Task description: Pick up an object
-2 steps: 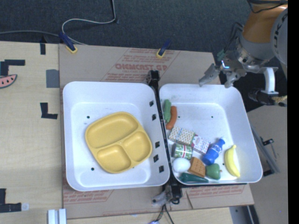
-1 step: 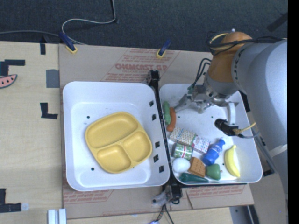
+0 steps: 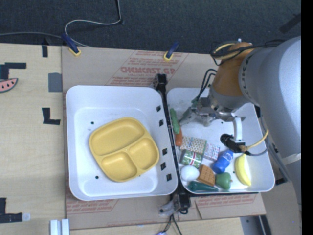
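Gleaming smooth yellow divided tray [image 3: 124,149]

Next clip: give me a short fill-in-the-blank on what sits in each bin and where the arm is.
1. The yellow divided plastic plate lies in the ____ white bin.
2. The yellow plastic banana lies in the ____ white bin.
3. The plate has ____ compartments.
4. The grey arm's hand hangs over the ____ bin.

Missing words: left; right; three; right
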Tool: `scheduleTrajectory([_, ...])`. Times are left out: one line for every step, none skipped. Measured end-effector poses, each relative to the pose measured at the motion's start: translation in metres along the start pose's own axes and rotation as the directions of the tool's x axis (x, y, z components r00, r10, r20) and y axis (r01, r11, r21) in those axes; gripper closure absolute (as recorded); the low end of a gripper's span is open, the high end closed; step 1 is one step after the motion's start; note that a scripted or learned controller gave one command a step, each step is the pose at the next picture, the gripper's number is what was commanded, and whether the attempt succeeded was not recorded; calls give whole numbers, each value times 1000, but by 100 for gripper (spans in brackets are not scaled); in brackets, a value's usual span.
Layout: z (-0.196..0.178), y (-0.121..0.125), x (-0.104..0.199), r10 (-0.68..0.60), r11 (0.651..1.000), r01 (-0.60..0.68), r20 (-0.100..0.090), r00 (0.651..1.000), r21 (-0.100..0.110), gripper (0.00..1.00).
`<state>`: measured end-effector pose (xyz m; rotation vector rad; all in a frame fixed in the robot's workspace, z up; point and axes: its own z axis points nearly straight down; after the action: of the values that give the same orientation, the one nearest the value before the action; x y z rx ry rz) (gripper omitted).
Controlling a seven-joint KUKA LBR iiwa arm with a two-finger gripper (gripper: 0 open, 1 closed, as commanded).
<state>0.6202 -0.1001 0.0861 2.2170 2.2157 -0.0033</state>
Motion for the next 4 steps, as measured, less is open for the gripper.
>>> scheduleTrajectory([-1, -46, 2, 0, 1000, 0, -3, 1000, -1, 0])
scheduleTrajectory([-1, -73, -3, -2, 1000, 2, -4, 1000, -4, 0])
scheduleTrajectory([0, 9, -18, -2, 1000, 2, -5, 1000, -1, 0])
scheduleTrajectory([0, -51, 0, 0, 1000, 0, -5, 1000, 2, 0])
